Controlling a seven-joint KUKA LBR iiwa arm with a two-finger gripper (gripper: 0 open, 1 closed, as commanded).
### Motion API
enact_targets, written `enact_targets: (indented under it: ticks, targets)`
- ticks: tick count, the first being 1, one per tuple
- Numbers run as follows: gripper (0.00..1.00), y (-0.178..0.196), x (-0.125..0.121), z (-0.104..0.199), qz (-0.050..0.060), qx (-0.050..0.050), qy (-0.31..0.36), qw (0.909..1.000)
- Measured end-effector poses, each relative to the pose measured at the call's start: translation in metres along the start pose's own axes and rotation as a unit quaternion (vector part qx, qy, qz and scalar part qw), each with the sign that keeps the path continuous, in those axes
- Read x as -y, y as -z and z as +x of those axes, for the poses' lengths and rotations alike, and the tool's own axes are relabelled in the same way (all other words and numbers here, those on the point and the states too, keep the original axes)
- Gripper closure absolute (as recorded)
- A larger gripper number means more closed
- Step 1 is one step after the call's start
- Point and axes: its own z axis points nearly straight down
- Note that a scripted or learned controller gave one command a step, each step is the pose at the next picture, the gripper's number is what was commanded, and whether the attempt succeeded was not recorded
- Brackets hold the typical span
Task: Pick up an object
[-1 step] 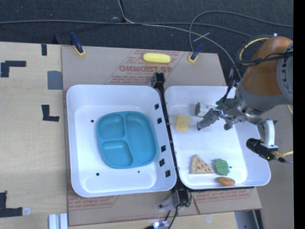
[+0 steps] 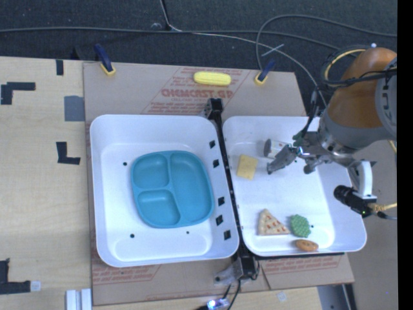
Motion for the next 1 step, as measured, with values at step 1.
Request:
enact_targets:
  ticks: [1]
  targets:
    - [0.00, -0.0594, -0.0004, 0.0096, 0.002, 0.000, 0.000, 1.0000]
